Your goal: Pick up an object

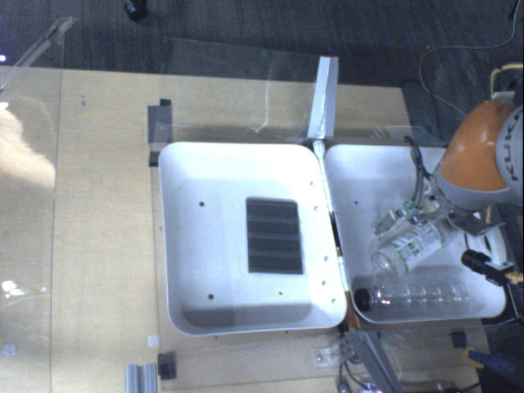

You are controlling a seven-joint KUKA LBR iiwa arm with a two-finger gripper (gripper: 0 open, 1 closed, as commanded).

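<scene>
1. Camera view, arm (483, 150): reaching in from the right over the right bin (360, 166), its claw (426, 215) sitting low at the clear plastic bottle (409, 248), likely for a grasp; whether the claw is wide or narrow, I cannot tell.
2. Second clear bottle (413, 297): lying along the near wall, black cap pointing left.
3. Left bin (188, 219): holding a dark ribbed slab (274, 236) at centre.
4. Surface (98, 219): carrying both bins.
</scene>
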